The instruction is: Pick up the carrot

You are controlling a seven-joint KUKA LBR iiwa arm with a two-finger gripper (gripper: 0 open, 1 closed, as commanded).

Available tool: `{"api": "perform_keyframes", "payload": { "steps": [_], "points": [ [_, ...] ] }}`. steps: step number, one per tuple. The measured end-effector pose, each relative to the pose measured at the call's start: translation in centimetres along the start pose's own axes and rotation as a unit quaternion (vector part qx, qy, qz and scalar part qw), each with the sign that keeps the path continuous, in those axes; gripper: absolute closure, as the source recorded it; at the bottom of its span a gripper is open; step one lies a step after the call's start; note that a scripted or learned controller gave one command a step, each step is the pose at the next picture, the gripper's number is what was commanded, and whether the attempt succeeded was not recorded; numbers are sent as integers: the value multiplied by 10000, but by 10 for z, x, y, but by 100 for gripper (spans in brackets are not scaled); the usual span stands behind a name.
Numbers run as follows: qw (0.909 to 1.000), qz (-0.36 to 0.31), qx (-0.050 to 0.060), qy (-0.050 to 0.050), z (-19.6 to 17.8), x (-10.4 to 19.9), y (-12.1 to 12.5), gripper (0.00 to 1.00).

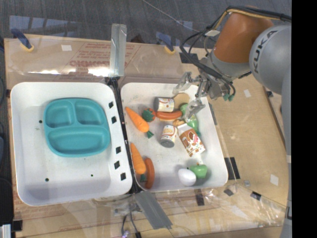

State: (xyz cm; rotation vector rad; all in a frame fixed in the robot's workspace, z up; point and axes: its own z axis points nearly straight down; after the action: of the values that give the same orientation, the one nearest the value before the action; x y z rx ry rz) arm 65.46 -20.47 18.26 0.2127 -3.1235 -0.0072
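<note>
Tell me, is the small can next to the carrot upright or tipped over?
Tipped: the can lies on its side, label up, right of the carrot.

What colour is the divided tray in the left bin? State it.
Teal, in the camera view: divided tray.

"KUKA" on the grey arm [270, 46]

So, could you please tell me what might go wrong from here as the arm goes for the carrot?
1. Two carrots lie in the right bin: one carrot by the divider, another carrot by the lower wall. The program may waver between them.
2. The claw hovers over the cans and sausage, so a straight descent could hit those.
3. The lower carrot touches a brown piece against the wall, which may crowd the grasp.
</note>
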Motion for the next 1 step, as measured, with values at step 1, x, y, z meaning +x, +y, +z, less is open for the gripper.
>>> {"api": "perform_keyframes", "payload": {
  "steps": [1],
  "points": [
    [9905, -1374, 31, -54, 2, -3, -3, 0]
  ]
}}
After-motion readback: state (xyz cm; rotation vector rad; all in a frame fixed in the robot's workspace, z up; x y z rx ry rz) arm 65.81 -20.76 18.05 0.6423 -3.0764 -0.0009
